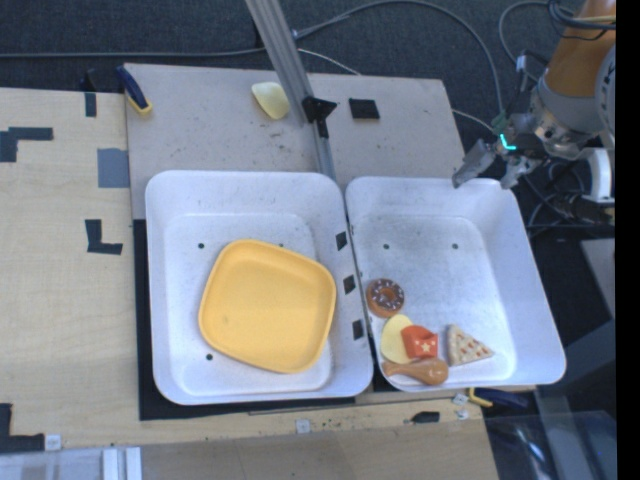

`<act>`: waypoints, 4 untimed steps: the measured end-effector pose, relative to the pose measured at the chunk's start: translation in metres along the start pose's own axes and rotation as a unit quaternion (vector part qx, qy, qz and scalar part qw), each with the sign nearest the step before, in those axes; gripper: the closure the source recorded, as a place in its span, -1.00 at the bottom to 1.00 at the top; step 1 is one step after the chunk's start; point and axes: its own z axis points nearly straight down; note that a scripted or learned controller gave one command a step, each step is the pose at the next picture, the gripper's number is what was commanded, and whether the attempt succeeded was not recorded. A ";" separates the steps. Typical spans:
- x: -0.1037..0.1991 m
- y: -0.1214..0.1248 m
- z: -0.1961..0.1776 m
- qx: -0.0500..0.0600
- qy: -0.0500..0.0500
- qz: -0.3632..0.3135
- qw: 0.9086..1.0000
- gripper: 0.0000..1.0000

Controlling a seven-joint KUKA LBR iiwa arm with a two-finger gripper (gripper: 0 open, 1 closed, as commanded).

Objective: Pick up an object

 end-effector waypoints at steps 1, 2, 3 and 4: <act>0.000 0.000 0.000 0.000 0.000 0.000 1.000 -1.00; 0.001 -0.007 0.062 0.003 0.001 0.000 1.000 -1.00; 0.002 -0.003 0.124 0.003 0.001 0.000 1.000 -1.00; 0.003 -0.003 0.134 0.000 0.000 0.000 1.000 -1.00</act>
